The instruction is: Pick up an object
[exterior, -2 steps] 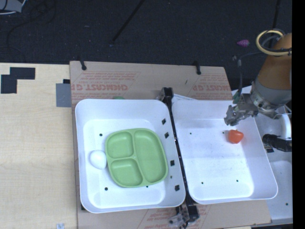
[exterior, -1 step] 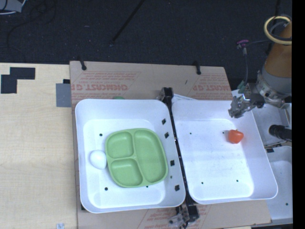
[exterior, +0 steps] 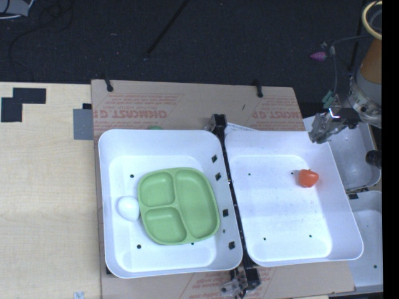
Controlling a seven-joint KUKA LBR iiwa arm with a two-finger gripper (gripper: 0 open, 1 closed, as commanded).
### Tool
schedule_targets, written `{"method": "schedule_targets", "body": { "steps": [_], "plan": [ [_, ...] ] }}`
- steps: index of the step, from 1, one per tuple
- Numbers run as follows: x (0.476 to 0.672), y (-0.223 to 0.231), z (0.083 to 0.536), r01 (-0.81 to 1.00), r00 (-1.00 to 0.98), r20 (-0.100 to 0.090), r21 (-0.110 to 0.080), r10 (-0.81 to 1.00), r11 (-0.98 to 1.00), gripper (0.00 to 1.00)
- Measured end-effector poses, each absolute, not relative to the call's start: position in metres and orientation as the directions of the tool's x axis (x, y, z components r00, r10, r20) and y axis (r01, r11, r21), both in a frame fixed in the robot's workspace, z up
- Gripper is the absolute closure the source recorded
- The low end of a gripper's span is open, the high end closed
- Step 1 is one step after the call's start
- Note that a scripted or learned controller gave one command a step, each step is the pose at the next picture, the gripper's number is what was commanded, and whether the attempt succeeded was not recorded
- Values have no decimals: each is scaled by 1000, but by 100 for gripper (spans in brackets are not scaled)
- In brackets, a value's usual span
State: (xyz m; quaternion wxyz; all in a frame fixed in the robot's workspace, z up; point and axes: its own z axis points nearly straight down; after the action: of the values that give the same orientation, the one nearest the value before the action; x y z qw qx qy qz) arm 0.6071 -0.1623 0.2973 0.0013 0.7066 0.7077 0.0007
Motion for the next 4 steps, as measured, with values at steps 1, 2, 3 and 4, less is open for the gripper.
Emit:
{"method": "schedule_targets", "body": {
  "steps": [1,2,3,4],
  "plan": [
    [606,-104,294,1000,-5,2,-3,1000,5,100],
    [600,-53,293,1000,-3,1,-4,1000,3,100],
    [593,2,289,1000,-4,1,-4,1000,4,100],
    [591,46,281,1000,-4,1,-5,1000,4,100]
  ]
}}
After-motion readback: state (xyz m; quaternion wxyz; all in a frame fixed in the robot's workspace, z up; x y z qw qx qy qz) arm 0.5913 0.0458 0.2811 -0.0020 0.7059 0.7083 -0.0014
